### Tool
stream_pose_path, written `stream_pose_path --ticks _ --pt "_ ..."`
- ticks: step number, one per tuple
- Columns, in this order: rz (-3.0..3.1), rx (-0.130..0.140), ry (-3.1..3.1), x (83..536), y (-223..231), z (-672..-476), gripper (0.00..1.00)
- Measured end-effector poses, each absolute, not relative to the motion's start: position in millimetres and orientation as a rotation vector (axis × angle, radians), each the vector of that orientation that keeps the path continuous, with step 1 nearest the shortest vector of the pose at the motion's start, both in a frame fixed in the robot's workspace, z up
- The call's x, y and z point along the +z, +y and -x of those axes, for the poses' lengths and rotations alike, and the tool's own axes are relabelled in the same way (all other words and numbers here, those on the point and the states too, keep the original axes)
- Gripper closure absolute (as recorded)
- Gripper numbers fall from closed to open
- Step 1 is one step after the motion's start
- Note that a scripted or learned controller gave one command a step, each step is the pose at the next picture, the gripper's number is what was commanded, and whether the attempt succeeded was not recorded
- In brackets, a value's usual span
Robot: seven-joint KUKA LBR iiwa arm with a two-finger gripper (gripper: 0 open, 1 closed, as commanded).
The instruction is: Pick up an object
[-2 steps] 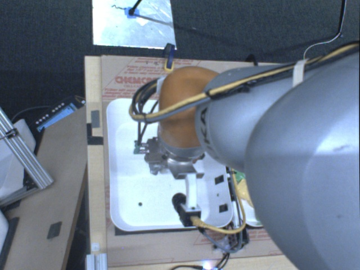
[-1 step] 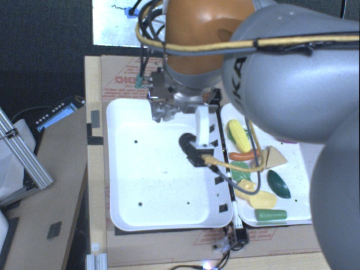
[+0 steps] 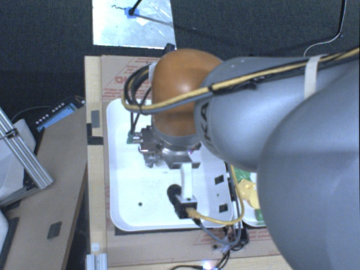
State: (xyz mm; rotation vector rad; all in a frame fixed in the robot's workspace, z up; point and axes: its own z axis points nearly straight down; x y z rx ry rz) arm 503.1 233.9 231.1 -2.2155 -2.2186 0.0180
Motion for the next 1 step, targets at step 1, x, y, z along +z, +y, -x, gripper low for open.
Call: stream_pose_path --ticks 1 --pt "2.233 -0.002 -2.216 277.9 124.1 -487.9 1.0"
